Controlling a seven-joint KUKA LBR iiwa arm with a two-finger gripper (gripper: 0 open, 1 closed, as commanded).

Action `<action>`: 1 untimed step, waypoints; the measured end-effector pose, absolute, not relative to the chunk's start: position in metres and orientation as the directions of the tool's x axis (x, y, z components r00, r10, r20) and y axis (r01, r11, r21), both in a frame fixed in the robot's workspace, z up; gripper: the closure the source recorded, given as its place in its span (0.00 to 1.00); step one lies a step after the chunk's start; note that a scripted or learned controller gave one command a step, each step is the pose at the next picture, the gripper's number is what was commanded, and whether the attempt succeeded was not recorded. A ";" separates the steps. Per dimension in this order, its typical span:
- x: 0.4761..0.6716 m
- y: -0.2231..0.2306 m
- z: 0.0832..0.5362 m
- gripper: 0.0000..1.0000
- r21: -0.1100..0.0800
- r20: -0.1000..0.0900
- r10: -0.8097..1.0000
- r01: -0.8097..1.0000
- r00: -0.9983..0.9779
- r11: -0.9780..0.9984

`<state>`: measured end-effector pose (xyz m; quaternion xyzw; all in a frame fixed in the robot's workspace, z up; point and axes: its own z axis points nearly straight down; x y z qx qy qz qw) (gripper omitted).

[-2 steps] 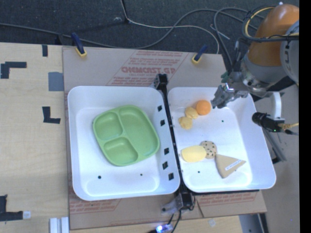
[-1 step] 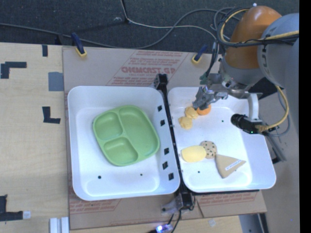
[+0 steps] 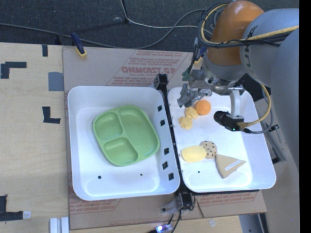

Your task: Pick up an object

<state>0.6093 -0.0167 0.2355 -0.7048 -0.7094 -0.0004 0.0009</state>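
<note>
You are looking down at a slant on a light wooden bench (image 3: 29, 144) with black tape marks on its left part. A sheet of brown cardboard (image 3: 141, 69) with red print lies on it, under two shallow white bins side by side. Behind the bench the floor is dark carpet (image 3: 73, 8), and thin cables (image 3: 146, 25) run across it. A small yellow and blue clamp (image 3: 78, 46) sits at the far left corner of the cardboard.

The left bin (image 3: 77, 130) holds a green divided tray (image 3: 125, 135), lying flat and turned a little askew. A row of black clips (image 3: 165, 130) runs along the seam between the bins.

The right bin (image 3: 257, 174) holds the small food-shaped pieces. An orange ball (image 3: 203, 107) lies near the far end, touching a pale yellow lump (image 3: 191, 113), with a second yellow lump (image 3: 186, 123) just beside that one. Nearer you, a yellow oval piece (image 3: 193, 154) touches a spotted cookie (image 3: 209, 149), and a tan wedge (image 3: 228, 165) lies just beside them toward the near right.

The arm comes in from your right, orange band uppermost, and its gripper (image 3: 187, 97) hangs over the far left corner of the right bin. The orange ball lies just beside the fingertips, on their right, and the pale yellow lump sits just below them. You cannot tell from this angle how far the jaws stand apart, and you see nothing between them.
</note>
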 end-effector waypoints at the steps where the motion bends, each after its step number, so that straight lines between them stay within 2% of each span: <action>1: 0.622 0.031 0.236 1.00 -0.001 0.001 1.000 1.000 -0.006 0.006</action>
